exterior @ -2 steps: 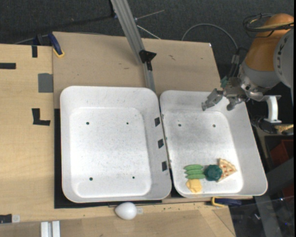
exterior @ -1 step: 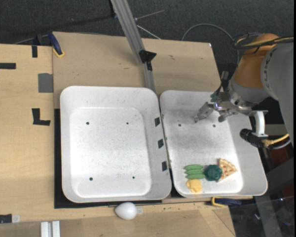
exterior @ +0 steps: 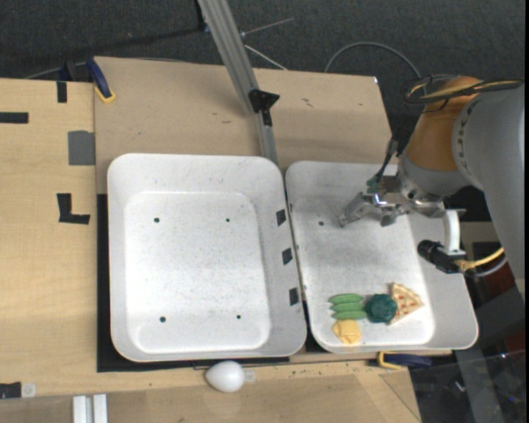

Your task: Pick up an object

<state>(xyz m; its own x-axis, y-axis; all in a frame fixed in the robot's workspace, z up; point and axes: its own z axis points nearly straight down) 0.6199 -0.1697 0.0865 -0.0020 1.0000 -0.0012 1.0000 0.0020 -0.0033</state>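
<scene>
The gripper [exterior: 363,208] hangs over the far part of the right bin [exterior: 353,263]; I cannot tell its state, and nothing shows held in it. The toys lie clustered at that bin's near end: a green pod [exterior: 346,304], a yellow piece [exterior: 346,330], a dark green lump [exterior: 382,308] and a pizza slice [exterior: 406,301], touching or just beside one another. They look like light, stiff, smooth plastic, probably slippery, so the outlying pizza slice, taken across its narrow width, seems the easiest grab.

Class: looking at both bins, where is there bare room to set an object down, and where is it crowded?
The left bin has a bare floor. The right bin is free in the middle, between the gripper above and the toy cluster crowding its near edge.
</scene>
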